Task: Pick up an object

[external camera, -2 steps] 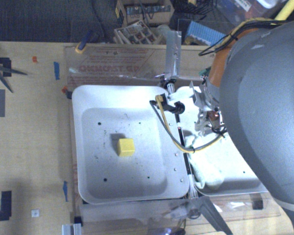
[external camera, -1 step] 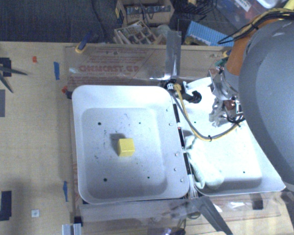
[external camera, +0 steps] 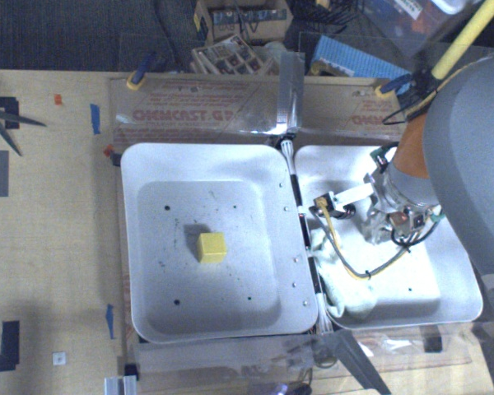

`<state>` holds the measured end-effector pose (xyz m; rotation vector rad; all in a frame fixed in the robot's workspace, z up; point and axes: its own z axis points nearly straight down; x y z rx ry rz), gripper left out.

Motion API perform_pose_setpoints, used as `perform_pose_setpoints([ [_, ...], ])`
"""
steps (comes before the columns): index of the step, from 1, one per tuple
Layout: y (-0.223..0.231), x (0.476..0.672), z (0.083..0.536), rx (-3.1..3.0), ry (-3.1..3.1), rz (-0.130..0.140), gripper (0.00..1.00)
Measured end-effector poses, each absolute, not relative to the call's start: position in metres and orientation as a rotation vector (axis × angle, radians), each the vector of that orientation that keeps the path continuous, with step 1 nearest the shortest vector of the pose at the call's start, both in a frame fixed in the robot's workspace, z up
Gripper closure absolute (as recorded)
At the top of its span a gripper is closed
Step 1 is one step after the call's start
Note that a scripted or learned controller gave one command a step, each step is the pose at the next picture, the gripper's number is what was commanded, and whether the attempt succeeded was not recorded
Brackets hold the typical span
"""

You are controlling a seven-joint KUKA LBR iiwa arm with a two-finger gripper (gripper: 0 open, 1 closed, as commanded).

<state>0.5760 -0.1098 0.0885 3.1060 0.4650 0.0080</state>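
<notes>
At the bottom of the frame you see the front rims of the two white bins, side by side on the wooden bench (external camera: 49, 286). The left bin (external camera: 148, 171) takes the centre of the frame. In its lower middle part lies a small yellow cube (external camera: 212, 247), alone on the floor of the bin, well apart from all four walls. Around it you see only small dark specks.

The right bin (external camera: 453, 303) is at the right of the frame. Over its middle you find the gripper (external camera: 379, 225), at the end of the grey arm (external camera: 469, 155) that comes in from the right edge. The orange band (external camera: 410, 151) shows just above the wrist. A yellow and black cable (external camera: 346, 262) hangs in a loop from the gripper, down toward the wall between the two bins. You cannot tell from this view how the jaws stand, because the wrist and the cables cover them. The gripper is well apart from the yellow cube, with the dividing wall between them.

Farther up, behind both bins, a cardboard strip (external camera: 198, 109) with red print lies across the bench. At the top of the frame, beyond the bench, you see a blue ribbed panel (external camera: 346, 56) on the dark floor, and a yellow pole (external camera: 473, 27) in the upper right corner.
</notes>
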Motion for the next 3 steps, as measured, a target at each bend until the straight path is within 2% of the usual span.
perform_pose_setpoints([
  [1, -0.075, 0.632, 0.185, 3.126, 0.321, -0.002, 1.00],
  [2, -0.100, 0.624, 0.114, 3.129, 0.317, -0.008, 1.00],
  [3, -0.103, 0.596, 0.089, 3.126, 0.321, 0.009, 1.00],
])
